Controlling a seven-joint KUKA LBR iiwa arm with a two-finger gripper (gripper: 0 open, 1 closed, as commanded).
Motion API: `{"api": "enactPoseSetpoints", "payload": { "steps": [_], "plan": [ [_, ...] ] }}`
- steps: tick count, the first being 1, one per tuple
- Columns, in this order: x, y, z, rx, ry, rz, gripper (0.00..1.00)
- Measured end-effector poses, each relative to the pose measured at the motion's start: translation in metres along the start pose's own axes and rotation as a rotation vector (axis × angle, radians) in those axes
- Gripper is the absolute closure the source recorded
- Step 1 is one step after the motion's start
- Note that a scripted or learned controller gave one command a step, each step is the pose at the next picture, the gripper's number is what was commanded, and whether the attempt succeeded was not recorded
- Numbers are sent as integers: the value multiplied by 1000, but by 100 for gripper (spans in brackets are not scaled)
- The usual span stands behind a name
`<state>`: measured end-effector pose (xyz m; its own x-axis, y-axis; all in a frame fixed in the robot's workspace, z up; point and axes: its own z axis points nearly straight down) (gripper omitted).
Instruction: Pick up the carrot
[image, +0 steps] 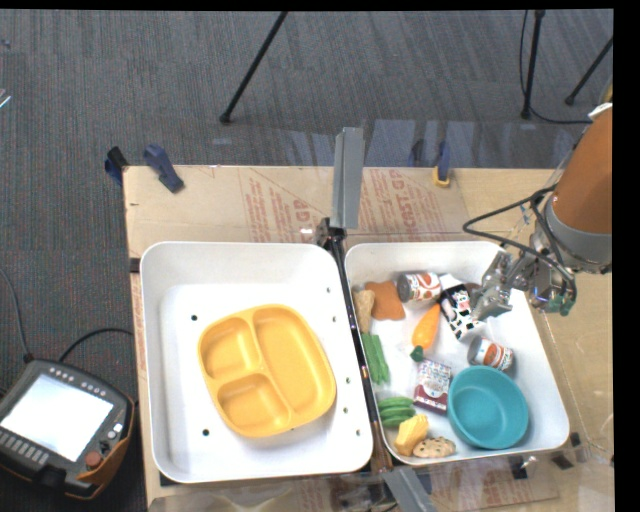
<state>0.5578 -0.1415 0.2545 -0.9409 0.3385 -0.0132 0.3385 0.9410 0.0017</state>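
The carrot lies in the right bin, its long axis slanted, leaf end lower. The gripper, its fingers spread around nothing, hovers to its right.
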Motion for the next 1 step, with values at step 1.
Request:
{"api": "enactPoseSetpoints", "payload": {
  "steps": [1],
  "plan": [
    [82, -9, -20, 0, 12, -143, 100]
  ]
}}
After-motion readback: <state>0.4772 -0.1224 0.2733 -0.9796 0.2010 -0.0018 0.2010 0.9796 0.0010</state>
